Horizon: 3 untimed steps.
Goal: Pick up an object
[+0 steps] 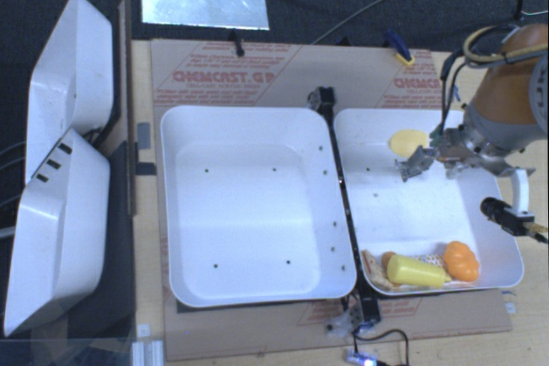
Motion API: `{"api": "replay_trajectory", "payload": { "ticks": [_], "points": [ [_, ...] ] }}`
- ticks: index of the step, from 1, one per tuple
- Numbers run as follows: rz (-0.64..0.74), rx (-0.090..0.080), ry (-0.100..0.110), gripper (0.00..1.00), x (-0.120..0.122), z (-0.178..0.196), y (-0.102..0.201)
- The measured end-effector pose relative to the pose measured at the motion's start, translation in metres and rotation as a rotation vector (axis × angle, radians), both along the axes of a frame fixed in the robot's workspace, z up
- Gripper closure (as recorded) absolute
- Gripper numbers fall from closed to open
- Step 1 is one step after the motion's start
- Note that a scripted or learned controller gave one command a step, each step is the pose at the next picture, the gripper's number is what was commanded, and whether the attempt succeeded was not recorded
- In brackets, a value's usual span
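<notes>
Two shallow white plastic bins [249, 120] are sitting on the bench while the gripper [434, 160], open and gripping nothing, is hovering at three o'clock of the pale yellow flat disc [407, 141], nothing lifted yet.

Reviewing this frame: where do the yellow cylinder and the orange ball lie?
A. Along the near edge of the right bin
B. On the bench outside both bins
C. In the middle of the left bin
A: the yellow cylinder and orange ball rest side by side against the right bin's near wall.
</notes>
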<state>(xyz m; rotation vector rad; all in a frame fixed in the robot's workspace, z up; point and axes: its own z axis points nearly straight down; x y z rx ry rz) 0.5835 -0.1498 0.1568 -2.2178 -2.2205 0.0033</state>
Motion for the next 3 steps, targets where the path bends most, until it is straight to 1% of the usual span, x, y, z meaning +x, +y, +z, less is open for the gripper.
{"api": "replay_trajectory", "payload": {
  "ticks": [1,2,3],
  "points": [
    [-0.002,0.000,-0.001,0.00,-0.005,-0.049,-0.009],
    [-0.001,-0.001,-0.003,0.00,-0.005,-0.074,-0.009],
    [-0.001,-0.001,-0.006,1.00,-0.004,-0.062,-0.009]
  ]
}}
